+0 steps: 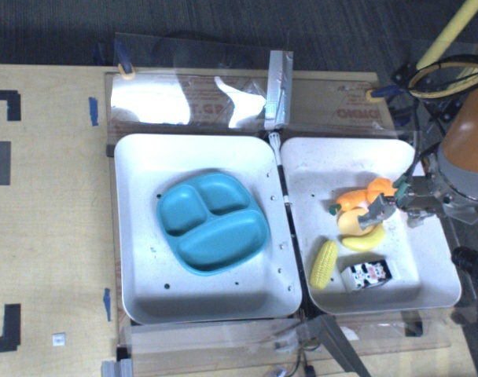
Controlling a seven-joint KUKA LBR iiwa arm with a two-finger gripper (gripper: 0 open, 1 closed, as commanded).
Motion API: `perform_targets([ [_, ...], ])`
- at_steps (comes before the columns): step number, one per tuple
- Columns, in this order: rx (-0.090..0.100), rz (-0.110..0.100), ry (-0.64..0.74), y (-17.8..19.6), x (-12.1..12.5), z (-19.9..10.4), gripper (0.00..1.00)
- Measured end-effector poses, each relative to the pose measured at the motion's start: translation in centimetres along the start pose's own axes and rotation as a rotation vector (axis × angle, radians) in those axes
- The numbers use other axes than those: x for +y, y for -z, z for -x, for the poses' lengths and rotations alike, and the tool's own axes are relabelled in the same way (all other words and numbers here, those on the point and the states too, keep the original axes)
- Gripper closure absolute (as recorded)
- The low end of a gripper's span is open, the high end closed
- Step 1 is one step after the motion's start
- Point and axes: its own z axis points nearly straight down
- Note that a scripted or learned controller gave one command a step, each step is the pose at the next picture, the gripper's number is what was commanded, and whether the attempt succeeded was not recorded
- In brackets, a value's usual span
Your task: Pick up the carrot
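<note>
The orange carrot [354,199] lies in the right bin [428,289], near its middle, with its orange end [380,187] pointing to the back right. My gripper [374,213] reaches in from the right and hangs low just in front of the carrot, over a pale yellow round fruit [349,223] and a banana [365,242]. Part of the carrot is hidden behind the gripper. I see nothing lifted off the bin floor.
An ear of corn [324,263] and a small black-and-white box [369,273] lie at the front of the right bin. The left bin [137,289] holds a blue divided plate [214,222]. A metal divider [279,93] stands behind the bins.
</note>
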Motion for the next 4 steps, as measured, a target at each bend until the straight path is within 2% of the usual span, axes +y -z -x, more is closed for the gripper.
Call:
perform_targets([
  [1,-0.002,0.003,-0.158,-2.5,5.2,3.3,0.00],
  [2,-0.002,0.003,-0.158,-2.4,5.2,3.3,0.00],
  [3,-0.002,-0.001,-0.066,-10.4,10.2,7.2,0.00],
  [4,-0.002,0.007,-0.018,-16.3,13.3,4.6,0.00],
])
